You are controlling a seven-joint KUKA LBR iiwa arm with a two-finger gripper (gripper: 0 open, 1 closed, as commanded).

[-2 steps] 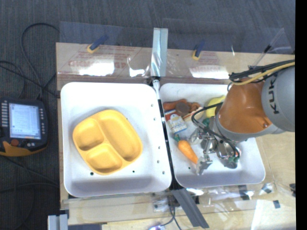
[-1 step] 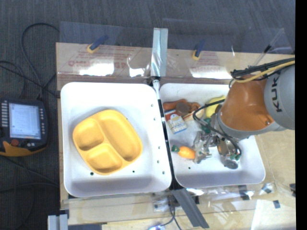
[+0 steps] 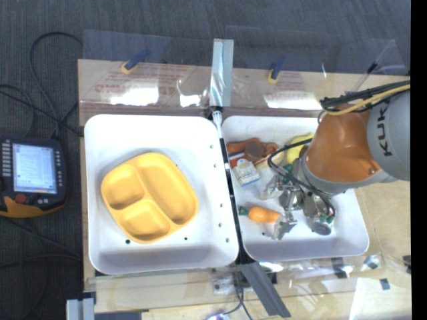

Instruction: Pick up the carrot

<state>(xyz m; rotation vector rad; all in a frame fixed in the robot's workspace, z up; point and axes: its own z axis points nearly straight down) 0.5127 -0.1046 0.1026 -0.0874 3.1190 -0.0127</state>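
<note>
A small orange carrot (image 3: pixel 263 214) with a green tip lies on the floor of the right bin (image 3: pixel 347 244), near its left wall. My gripper (image 3: pixel 289 213) hangs just to the right of the carrot, its metal fingers (image 3: pixel 288 227) pointing down toward the bin floor. The carrot lies beside the fingers, not between them. The orange wrist band sits above and to the right of the gripper.
In the right bin's back part lie a brown item (image 3: pixel 248 147), a small blue-and-white packet (image 3: pixel 246 172) and a yellow thing (image 3: pixel 293 147) partly under the wrist. The left bin (image 3: pixel 107 132) holds a yellow divided tray (image 3: pixel 148 195).
</note>
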